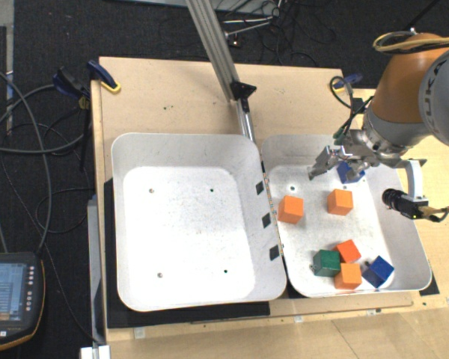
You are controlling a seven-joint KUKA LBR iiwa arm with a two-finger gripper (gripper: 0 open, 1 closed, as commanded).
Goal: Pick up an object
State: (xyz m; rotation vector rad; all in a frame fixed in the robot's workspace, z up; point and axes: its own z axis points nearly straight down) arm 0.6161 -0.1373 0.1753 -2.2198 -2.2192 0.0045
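Observation:
My gripper (335, 167) hangs over the far part of the right bin (404, 234), under the grey and orange arm. A blue block (349, 173) shows directly below the gripper, partly hidden by it; whether it is held cannot be told. Two orange cubes (290, 209) (340, 201) lie just in front of the gripper, apart from each other. At the bin's near end sit a green block (328, 262), two more orange cubes (349, 250) (349, 275) and another blue block (377, 271), bunched together.
The left bin (127, 200) stands beside the right one, and their rims meet in the middle. A slanted metal pole (213, 40) reaches down to the bins' far junction. A black fitting with cables (404, 200) sticks out by the right bin's right wall.

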